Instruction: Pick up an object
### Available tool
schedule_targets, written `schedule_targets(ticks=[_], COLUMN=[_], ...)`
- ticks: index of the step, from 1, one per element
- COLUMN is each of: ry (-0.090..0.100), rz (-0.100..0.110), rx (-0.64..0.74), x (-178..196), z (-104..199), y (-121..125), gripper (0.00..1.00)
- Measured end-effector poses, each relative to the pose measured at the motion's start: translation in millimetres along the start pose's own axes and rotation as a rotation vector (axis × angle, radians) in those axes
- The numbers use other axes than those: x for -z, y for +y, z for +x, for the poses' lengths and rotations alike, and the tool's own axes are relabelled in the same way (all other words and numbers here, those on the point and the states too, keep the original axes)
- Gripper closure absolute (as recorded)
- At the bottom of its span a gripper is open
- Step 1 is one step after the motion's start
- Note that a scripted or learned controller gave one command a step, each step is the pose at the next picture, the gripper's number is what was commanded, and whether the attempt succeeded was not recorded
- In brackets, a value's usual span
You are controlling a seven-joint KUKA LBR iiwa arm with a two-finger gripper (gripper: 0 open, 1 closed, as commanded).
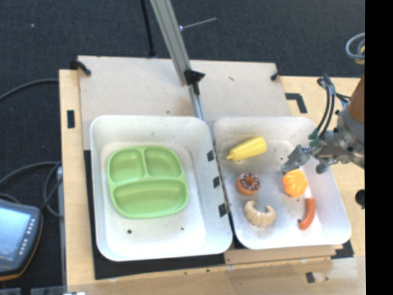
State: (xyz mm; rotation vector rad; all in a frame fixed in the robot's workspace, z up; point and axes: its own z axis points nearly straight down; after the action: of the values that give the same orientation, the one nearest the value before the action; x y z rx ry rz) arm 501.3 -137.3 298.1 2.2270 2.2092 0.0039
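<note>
The right bin holds several toy foods: a yellow squeeze bottle, a brown donut, a beige croissant, an orange bell pepper and a red chili. My gripper hangs over the bin's right side, just above and behind the orange pepper. Its two dark fingers are spread open with nothing between them. One fingertip sits close to the pepper's upper left.
The left bin holds a green divided plate. A slanted metal pole runs from the top down to the gap between the bins. A tablet lies off the bench at the lower left.
</note>
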Motion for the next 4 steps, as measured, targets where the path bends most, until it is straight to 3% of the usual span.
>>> schedule_targets(ticks=[1, 2, 3, 4], ry=[0.003, 0.004, -0.001, -0.002], rz=[0.0, 0.0, 0.012, 0.005], rx=[0.018, 0.019, 0.005, 0.003], x=[36.5, 64.1, -91.0, -97.7], z=[76.9, 149.1, 87.8, 39.0], y=[25.1, 7.2, 16.9, 19.4], gripper=[0.0, 0.0, 0.0, 0.0])
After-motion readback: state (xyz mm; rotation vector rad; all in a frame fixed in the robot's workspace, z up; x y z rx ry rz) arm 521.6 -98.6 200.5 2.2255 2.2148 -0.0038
